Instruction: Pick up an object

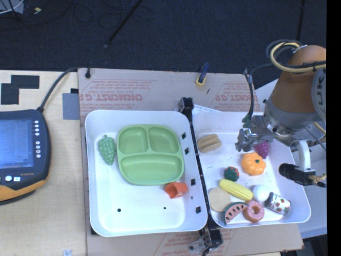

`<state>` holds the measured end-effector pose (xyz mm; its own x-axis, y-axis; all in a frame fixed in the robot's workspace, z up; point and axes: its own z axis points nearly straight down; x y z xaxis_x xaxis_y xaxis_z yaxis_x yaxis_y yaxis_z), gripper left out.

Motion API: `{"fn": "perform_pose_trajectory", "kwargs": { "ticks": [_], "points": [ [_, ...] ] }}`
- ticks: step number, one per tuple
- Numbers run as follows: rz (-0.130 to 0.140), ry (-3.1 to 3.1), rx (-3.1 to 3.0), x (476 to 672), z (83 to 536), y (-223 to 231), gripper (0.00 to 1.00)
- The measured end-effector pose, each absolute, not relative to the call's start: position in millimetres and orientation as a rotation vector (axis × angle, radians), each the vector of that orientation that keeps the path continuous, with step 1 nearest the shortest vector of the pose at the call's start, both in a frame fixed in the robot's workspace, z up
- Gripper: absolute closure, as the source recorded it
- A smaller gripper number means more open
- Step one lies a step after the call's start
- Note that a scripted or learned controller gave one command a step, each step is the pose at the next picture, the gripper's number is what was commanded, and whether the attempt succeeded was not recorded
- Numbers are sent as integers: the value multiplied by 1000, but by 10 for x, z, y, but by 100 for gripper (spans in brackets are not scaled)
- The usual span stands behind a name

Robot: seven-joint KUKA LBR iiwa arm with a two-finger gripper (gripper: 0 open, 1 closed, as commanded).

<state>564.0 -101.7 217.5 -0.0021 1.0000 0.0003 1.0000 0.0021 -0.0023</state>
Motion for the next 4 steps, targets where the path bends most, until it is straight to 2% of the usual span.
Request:
{"fn": "perform_pose_trajectory", "kwargs": {
  "ticks": [1,3,4],
  "points": [
    [6,-2220,-2215,5645,2245,-1025,100],
    [6,-2224,-2212,6202,2080,-54,100],
    [7,-2224,-2213,6366,2096,462,100]
  ]
}}
